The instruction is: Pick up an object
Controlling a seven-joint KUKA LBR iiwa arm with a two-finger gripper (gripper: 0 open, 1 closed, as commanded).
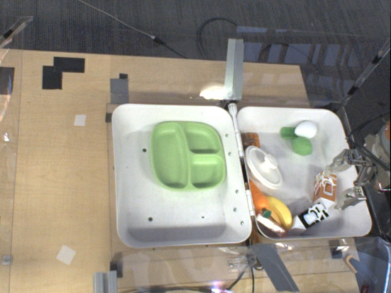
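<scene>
The right bin (342,122) holds a jumble: a yellow banana (279,213) lies near its front edge, its long axis running diagonally from upper left to lower right. Just right of it lies a small black-and-white carton (314,215), tilted, its print too small to read. An orange-and-white packet (325,187) stands above that, its lettering illegible. A white lidded cup (264,167) sits mid-bin, and a green-and-white toy (299,137) lies toward the back. The end effector (356,179) hangs at the bin's right rim, its fingers spread apart with nothing between them, pointing left toward the packet. The left bin (128,182) carries a green divided tray (187,154)
</scene>
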